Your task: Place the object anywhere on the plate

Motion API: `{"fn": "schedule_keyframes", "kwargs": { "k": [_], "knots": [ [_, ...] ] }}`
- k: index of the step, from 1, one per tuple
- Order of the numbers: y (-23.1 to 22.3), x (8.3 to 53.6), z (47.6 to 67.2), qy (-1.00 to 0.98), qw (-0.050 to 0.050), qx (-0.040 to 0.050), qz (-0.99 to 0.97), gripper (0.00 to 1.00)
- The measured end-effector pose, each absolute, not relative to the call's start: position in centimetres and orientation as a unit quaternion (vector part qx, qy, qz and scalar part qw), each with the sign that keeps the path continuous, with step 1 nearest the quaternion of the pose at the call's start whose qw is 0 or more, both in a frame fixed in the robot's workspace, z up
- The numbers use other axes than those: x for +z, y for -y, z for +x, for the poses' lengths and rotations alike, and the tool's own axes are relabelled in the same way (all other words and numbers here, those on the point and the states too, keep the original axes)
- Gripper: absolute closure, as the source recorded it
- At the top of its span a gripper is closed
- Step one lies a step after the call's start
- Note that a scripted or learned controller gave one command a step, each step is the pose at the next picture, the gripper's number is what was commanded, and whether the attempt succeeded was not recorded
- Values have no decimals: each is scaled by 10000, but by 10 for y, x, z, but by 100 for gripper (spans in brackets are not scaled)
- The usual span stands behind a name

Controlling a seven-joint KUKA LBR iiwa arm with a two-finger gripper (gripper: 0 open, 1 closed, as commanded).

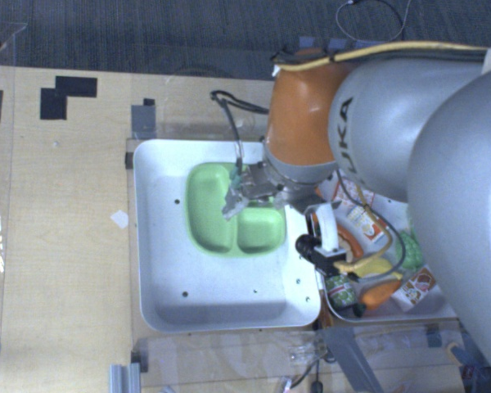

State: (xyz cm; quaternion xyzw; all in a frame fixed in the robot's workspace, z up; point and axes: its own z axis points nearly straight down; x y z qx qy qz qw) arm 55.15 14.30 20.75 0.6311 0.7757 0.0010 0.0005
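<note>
We see the green plate (217,211) in the left bin (159,244); right bin (417,297) holds a jumble of packets. Pincer (239,199) hangs over the plate's middle. We can't tell its opening or the object.

A robotics lab: KUKA arm (409,129) over white bins (159,301) on a taped bench (57,219).

Two white bins (159,301), one green plate (213,219), one arm (376,129), several jumbled objects (368,268).
</note>
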Motion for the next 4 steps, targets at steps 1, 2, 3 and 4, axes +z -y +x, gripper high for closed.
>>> {"fn": "schedule_keyframes", "kwargs": {
  "k": [1, 2, 3, 4],
  "knots": [
    [-143, 208, 551, -7757, 6, 10, 6311, 0],
    [-143, 218, 553, -7758, 13, 28, 6310, 100],
    [-143, 218, 553, -7757, 13, 27, 6311, 0],
    [-125, 366, 520, -8335, 34, 36, 5525, 0]
  ]
}}
